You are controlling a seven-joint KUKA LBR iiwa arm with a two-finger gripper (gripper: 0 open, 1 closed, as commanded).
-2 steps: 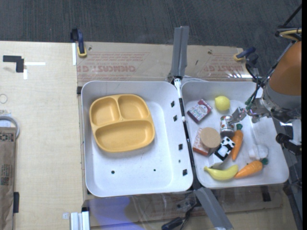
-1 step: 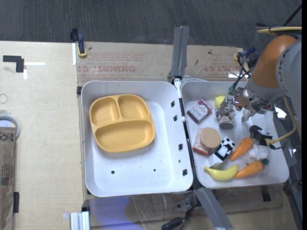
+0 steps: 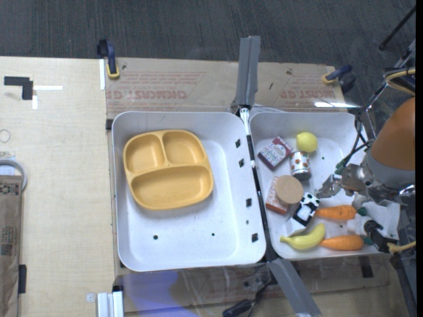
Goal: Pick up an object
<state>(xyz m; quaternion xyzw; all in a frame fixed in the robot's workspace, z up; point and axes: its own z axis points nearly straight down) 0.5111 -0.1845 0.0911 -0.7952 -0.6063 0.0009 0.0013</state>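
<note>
Over the right bin, the jaws hang above the upper carrot; whether they are apart or together cannot be made out. Beside them lie a black-and-white toy, a wooden disc, a small can, a lemon, a banana. Cardboard print reads reversed, unclear.

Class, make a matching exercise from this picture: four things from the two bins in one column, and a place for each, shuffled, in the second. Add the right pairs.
1 yellow divided plate
2 lemon
3 banana
4 small can

A near edge of the right bin
B far part of the right bin
C left bin
D just below the lemon

Pairs: 1-C, 2-B, 3-A, 4-D
</note>
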